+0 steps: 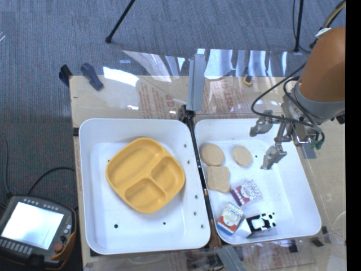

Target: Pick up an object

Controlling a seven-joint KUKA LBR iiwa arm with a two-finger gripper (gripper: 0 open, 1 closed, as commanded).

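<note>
The right bin (299, 202) holds two round tan biscuits (212, 154) (243, 156), a square tan cracker (218, 178), a small red and white carton (246, 193), an orange and blue carton (230, 218) and a black and white block (260, 223). My gripper (265, 144) hangs over the bin's upper right part, just right of the second biscuit. Its two fingers stand apart with nothing between them, so it is open.
The left bin (93, 151) bears a yellow divided plate (145, 174). A grey post (194, 83) rises behind the seam between the bins. A handheld controller (34, 224) lies on the floor at lower left.
</note>
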